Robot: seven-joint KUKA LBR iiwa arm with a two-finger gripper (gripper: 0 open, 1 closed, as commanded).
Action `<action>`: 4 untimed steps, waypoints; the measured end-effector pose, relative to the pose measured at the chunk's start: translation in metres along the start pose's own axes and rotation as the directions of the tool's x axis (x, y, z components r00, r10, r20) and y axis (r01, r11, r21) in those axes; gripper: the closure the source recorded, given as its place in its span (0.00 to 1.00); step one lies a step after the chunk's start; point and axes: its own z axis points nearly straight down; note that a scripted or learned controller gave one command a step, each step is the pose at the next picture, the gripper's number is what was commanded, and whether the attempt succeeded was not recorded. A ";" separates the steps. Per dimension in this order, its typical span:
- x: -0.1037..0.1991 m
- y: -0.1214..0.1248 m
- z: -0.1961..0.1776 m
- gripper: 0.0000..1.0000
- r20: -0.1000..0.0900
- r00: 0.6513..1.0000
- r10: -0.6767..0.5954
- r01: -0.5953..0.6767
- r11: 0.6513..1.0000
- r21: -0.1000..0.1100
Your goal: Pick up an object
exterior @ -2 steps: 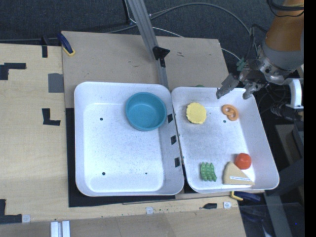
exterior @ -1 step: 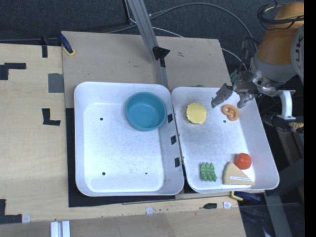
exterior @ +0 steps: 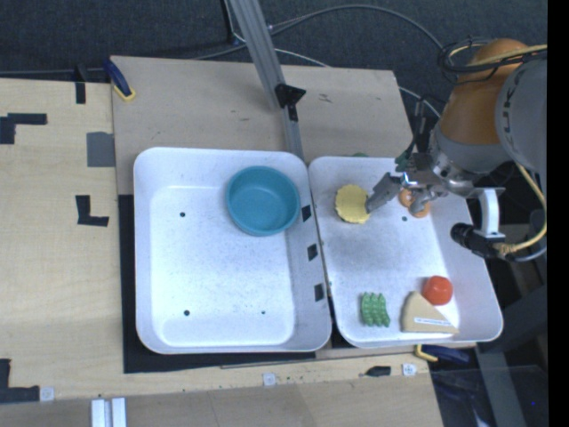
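My gripper [exterior: 397,199] hovers over the upper part of the right bin [exterior: 391,256], coming in from the right, and looks open. One dark finger [exterior: 380,192] slants down-left, its tip just beside a round yellow object [exterior: 351,204]. A small orange object [exterior: 416,201] sits close under the gripper's right side; whether it touches the gripper is unclear. Near the bin's front edge lie a green ridged object [exterior: 374,309], a red ball [exterior: 436,288] and a pale yellow wedge [exterior: 427,315].
The left bin [exterior: 204,283] holds a blue bowl [exterior: 262,199] at its upper right. A grey pole [exterior: 267,56] slants down to the gap between the bins. Cables loop around the arm at the right.
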 end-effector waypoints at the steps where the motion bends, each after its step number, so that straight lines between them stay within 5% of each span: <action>1: 0.000 -0.007 0.062 0.00 0.000 1.000 0.000 0.000 1.000 0.000; 2: 0.000 -0.006 0.049 1.00 0.001 1.000 0.000 0.000 1.000 -0.005; 4: -0.007 0.003 -0.054 1.00 0.002 1.000 0.001 -0.001 1.000 -0.011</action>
